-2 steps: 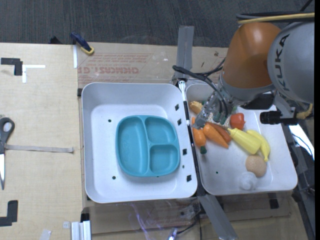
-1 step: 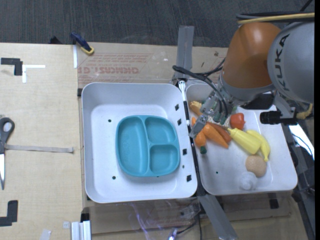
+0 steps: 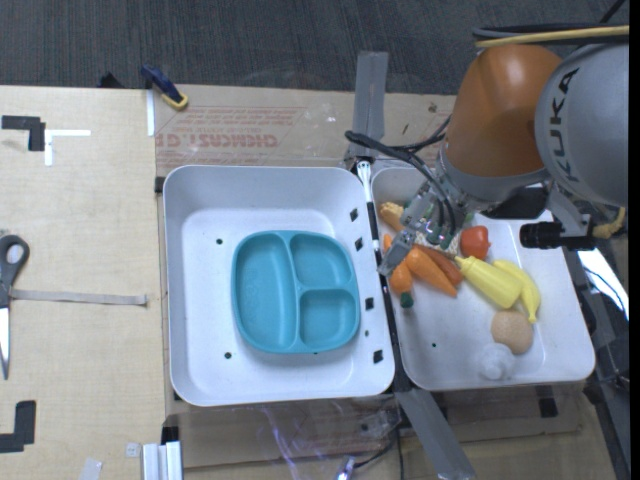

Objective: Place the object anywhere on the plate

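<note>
Orange plastic toy carrot [image 3: 432,268] lying in right-hand shallow white bin [image 3: 560,363], tip toward the bins' shared wall, touching yellow toy banana-like piece [image 3: 500,280] on its right. Piled with small red round toy [image 3: 475,239], pale beige egg-shaped toy [image 3: 513,333] and a whitish blurry item [image 3: 492,364] lower down. Clutter packed against the inner wall, so likely awkward for a clean pinch.

Two-finger gripper [image 3: 418,226] low over the carrot's upper-left end, beside the wall. Jaw state: cannot tell, since wrist and cables hide the tips. No proof of anything held.

Teal three-compartment plastic plate [image 3: 297,291] centred in left-hand white bin [image 3: 190,368], nothing on it. Flat and well apart from bin walls, presumably so any drop point counts.

Judgement: grasp attempt stage, transfer not yet started. Risk: fingers snagging the banana piece or the wall.
</note>
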`<state>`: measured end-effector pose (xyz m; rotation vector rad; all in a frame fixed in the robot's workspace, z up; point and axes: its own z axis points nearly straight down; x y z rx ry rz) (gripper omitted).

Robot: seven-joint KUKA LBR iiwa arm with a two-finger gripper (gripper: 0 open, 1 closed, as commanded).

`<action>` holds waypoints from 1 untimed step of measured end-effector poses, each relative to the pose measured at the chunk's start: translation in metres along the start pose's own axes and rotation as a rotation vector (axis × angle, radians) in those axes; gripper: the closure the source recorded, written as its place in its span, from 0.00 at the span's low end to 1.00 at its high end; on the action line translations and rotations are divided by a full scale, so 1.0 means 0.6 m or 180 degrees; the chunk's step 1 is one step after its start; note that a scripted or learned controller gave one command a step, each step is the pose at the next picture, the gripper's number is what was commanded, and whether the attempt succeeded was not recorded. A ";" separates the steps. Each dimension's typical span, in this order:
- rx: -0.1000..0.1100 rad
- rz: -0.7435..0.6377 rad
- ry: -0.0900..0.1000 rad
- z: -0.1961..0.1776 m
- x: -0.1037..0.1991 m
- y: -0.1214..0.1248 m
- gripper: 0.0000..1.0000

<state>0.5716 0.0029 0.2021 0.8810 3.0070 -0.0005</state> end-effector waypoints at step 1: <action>0.0007 0.0146 0.0019 0.017 0.005 -0.090 0.00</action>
